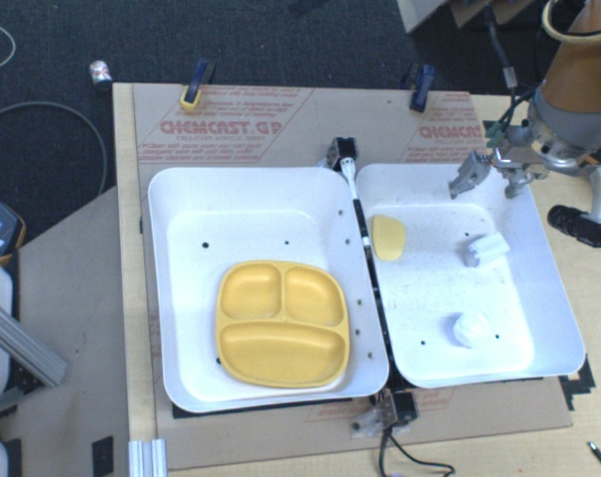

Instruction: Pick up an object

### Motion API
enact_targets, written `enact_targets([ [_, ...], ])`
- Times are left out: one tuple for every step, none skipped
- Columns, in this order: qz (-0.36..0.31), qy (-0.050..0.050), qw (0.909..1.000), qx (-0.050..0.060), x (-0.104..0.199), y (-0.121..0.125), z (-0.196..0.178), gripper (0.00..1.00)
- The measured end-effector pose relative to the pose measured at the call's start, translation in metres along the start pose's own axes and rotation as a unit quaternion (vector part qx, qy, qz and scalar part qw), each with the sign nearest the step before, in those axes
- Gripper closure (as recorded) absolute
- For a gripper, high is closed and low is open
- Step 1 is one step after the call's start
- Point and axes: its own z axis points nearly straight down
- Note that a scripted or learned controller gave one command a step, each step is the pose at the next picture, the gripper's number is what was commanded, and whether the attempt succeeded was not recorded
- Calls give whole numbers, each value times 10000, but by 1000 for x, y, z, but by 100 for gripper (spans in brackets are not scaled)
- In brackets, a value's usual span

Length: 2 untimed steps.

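The right bin (538, 296) holds three small things: a pale yellow piece (387, 237) by its left wall, a white block (485, 249) right of centre, and a round white piece (469, 329) nearer the front. A yellow divided plate (280, 323) lies in the left bin (181, 217). My gripper (492, 179) hangs over the right bin's back edge, above and behind the white block. It is open, its two fingers spread apart with nothing between them.
A black divider strip (365, 256) runs between the two bins. Blue clamps (195, 85) (420, 87) grip the cardboard base at the back. Cables and a connector (394, 410) sit at the front edge.
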Motion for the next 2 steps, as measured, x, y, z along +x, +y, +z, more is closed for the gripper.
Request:
enact_targets([
  [15, -52, 9999, -115, -46, -9, -214, 0],
  [-82, 11, 9999, -59, 108, -13, -247, 0],
])
